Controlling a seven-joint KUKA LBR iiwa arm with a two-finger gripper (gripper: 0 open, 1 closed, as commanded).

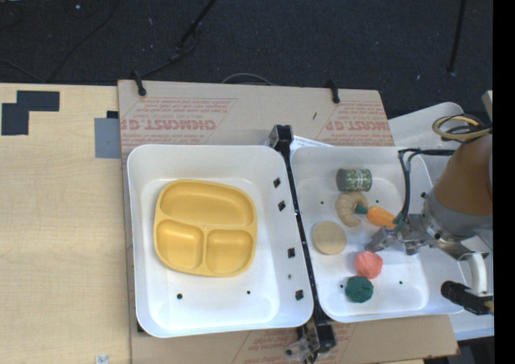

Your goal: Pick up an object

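The right bin [410, 294] holds several small objects. A grey-green can [354, 179] lies on its side at the back, with a beige curved piece [348, 207] just in front of it. An orange carrot-like piece [380, 215] touches the beige piece. Nearer the front are a flat beige disc [328, 237], a pink ball [368, 264] and a dark green ball [359, 290]. My gripper [388, 235] reaches in from the right, low over the bin. It is just below the orange piece and above the pink ball. Nothing is visibly held.
The left bin [145, 274] holds a yellow divided plate [206, 227]. A black divider [294, 225] with clips runs between the bins. The arm's orange band [471, 177] and cables overhang the right bin's right rim. Cardboard lies under both bins.
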